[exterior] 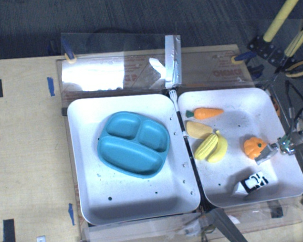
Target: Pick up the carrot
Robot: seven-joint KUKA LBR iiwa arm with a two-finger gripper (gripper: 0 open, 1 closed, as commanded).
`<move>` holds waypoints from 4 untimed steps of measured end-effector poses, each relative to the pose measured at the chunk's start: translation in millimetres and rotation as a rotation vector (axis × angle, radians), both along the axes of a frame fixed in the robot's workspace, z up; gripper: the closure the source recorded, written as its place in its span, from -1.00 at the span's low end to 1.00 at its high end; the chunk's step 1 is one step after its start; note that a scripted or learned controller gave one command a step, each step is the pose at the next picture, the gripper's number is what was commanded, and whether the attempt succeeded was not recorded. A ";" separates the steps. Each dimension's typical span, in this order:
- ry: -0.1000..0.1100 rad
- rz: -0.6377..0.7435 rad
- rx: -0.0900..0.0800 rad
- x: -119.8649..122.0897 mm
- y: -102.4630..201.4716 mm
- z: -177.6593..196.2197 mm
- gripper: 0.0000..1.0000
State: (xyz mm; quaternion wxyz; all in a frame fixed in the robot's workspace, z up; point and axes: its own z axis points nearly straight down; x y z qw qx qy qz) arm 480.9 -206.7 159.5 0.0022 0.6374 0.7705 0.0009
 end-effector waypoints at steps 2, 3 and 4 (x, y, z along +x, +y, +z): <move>-0.004 0.024 -0.003 78.2 -18.3 1.0 -1.00; 0.000 -0.331 0.002 25.7 41.4 -72.7 -1.00; -0.006 -0.332 0.000 27.4 40.2 -61.1 1.00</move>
